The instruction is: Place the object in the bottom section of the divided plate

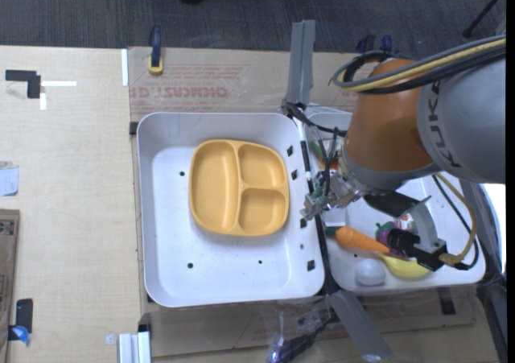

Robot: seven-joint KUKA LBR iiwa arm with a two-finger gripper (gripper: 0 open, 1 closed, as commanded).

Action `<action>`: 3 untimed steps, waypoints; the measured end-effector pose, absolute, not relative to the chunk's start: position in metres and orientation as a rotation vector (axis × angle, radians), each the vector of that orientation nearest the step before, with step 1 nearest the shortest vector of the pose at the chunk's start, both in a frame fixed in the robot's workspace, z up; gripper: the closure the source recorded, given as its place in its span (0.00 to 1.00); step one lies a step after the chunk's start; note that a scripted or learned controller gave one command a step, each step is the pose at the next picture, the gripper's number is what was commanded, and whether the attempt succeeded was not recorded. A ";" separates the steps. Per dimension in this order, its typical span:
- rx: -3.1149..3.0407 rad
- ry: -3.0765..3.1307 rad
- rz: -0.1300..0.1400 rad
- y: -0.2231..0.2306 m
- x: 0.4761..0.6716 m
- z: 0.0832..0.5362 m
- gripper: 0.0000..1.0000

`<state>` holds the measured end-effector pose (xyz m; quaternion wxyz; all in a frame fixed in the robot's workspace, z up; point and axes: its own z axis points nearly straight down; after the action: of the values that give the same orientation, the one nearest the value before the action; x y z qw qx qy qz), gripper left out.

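A yellow divided plate lies in the left white bin, with one large section on its left and two smaller ones on its right; all three hold nothing. My gripper hangs low over the wall between the two bins, just right of the plate's edge, under the orange wrist band. I see nothing clearly held in it. In the right bin lie an orange carrot, a white rounded object and a yellow banana-like piece.
The arm's bulk covers most of the right bin. A small green and purple item lies beside the carrot. A grey post rises behind the bins, and a blue-handled clamp sits on the bench at the back left.
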<state>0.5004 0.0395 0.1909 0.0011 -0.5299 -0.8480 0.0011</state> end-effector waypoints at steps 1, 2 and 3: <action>-1.639 -2.680 0.003 0.075 0.528 0.244 1.00; -1.892 -2.506 0.007 0.162 0.477 0.160 1.00; -1.830 -2.555 0.004 0.145 0.560 0.216 1.00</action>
<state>0.5601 0.1454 0.2161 -0.0004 -0.5823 -0.8130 0.0013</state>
